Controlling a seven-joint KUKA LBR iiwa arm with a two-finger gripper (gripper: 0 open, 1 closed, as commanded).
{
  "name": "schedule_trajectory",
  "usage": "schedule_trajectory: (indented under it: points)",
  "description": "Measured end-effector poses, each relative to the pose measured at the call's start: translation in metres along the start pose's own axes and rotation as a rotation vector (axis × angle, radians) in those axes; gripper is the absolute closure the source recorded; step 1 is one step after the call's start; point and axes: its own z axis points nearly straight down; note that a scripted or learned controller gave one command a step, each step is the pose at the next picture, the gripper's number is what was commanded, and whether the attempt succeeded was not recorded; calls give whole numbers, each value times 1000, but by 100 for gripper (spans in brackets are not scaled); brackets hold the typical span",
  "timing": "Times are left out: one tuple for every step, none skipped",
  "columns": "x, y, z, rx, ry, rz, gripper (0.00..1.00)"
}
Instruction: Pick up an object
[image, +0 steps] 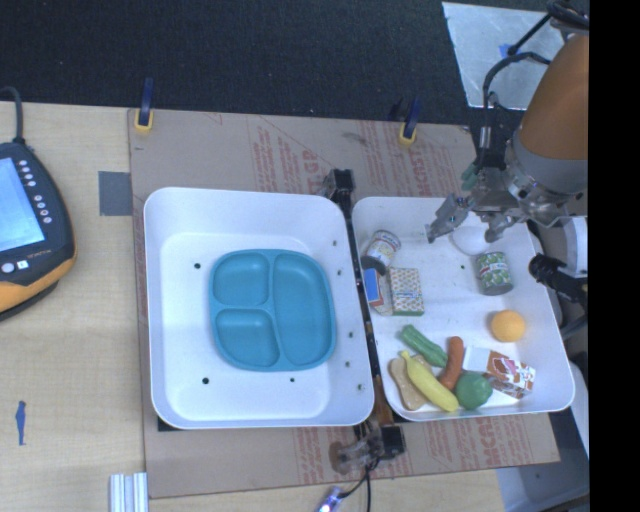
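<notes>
Currently I have the pincer (466, 220) hanging over the far end of the right bin (560, 400), fingers spread wide and grasping nothing. It hovers above bare white floor, just beside the green-labelled can (492, 272).

Candidate objects crowd the right bin: a tipped silver can (381, 245) and a small box (406, 290) near the bin's left wall, an orange ball (507, 325) toward its right edge, and a banana (430, 382), carrot (453, 361) and green vegetable (424, 345) jumbled at the near end.

The left bin (160, 300) carries a blue divided plate (272, 308).

I judge the spread stance suits a descent onto the green can, since it stands apart from the clutter.
</notes>
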Motion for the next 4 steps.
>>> schedule_trajectory:
  points:
    - [0,-50,99,2,0,0,0]
    - [16,12,152,2,-1,-1,0]
    - [11,45,154,24,3,-3,0]
    - [12,48,155,34,4,-3,0]
